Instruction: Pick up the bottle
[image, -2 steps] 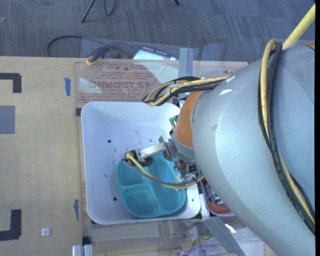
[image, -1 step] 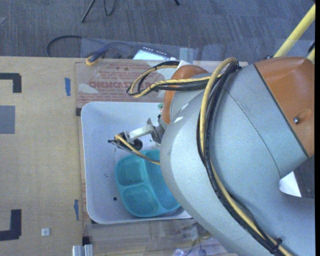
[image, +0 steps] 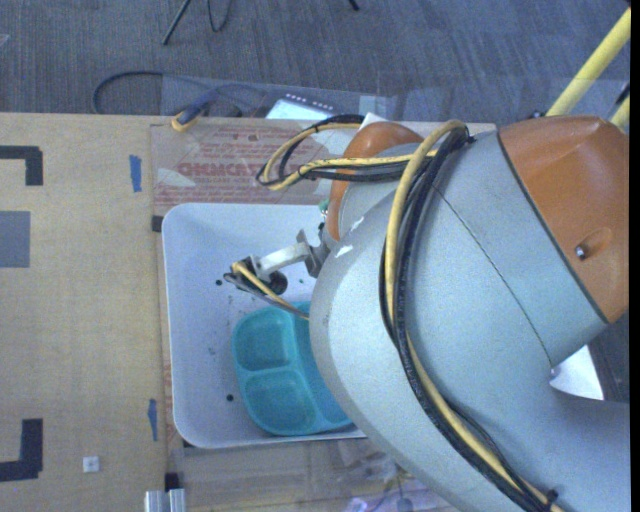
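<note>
Right half of view is taken up by the grey arm (image: 480, 300), orange band (image: 570, 210) at upper right, yellow and black cables (image: 400, 250) run along it. The tan counter (image: 80, 300) is seen at left, with a printed cardboard sheet (image: 220, 165) laid behind the bin. One white bin (image: 195, 300) is seen under the arm, its right part covered. A teal two-compartment tray (image: 275, 370) is lain flat in the bin's near half, partly overlapped by the arm. Small dark specks (image: 212, 350) are scattered on the bin floor. The bottle cannot be located; it is probably hidden under the arm. The gripper is masked by the arm too, so open or closed cannot be told, nor whether anything is held. The bottle is judged likely light, stiff, smooth and prone to roll; it would best be taken across the body near mid-length, not at the cap.
</note>
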